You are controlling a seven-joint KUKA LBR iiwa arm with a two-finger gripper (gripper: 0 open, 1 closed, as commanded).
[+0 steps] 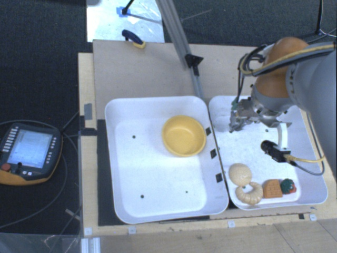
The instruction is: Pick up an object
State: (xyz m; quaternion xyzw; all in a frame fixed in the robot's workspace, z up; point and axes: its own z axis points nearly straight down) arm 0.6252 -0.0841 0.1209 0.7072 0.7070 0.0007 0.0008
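A yellow bowl [184,135] sits upright in the left bin [131,194], near its back right part. In the right bin [310,194], at the front, lie a beige round piece [240,173], a pale ring-shaped piece [249,193], an orange waffle-like square [271,188] and a small dark green piece [287,185]. My gripper [237,123] hangs over the back left part of the right bin, well behind those pieces and right of the bowl. I see nothing in it.
A metal pole [179,30] slants across the back of the bench to a black foot [193,62]. A blue and yellow clamp [134,38] lies at the bench's back edge. A control pendant [26,152] rests on the floor to the left. A black unit with a yellow cable [274,150] hangs by the wrist.
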